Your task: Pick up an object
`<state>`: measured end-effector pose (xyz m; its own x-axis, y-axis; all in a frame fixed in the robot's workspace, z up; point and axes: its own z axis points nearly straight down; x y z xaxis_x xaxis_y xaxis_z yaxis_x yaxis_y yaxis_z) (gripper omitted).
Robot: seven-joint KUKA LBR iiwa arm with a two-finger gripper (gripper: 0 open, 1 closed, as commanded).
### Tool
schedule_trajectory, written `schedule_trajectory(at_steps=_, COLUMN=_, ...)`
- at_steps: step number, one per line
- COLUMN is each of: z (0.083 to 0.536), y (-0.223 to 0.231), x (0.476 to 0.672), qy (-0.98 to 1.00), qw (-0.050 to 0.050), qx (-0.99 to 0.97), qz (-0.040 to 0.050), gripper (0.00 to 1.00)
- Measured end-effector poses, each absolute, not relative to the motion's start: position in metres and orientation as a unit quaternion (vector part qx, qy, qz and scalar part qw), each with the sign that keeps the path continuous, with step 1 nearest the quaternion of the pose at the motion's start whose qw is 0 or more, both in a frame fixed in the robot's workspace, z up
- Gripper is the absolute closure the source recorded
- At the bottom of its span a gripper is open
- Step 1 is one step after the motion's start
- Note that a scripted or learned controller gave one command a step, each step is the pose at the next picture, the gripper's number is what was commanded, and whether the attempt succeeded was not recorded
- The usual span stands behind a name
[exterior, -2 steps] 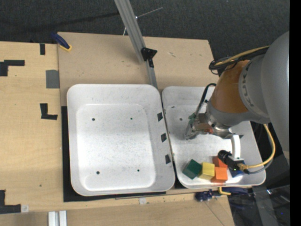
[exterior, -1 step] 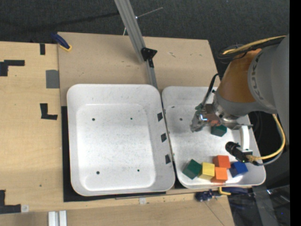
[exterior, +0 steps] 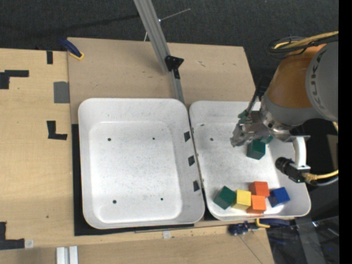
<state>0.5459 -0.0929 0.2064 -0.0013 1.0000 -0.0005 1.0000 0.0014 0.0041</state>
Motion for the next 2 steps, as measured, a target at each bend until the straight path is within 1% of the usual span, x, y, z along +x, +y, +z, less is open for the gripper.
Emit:
schedule_trajectory(at_steps=1, z=0.257, y=-0.099, x=0.539, qy=0.707, qw=0.002, qx=0.707, qz=0.0012, gripper=1.00)
schedule_trajectory(at_steps=2, z=0.296, y=-0.099, x=0.540, qy=0.708, qw=0.001, qx=0.707, qz=0.0009, gripper=1.00)
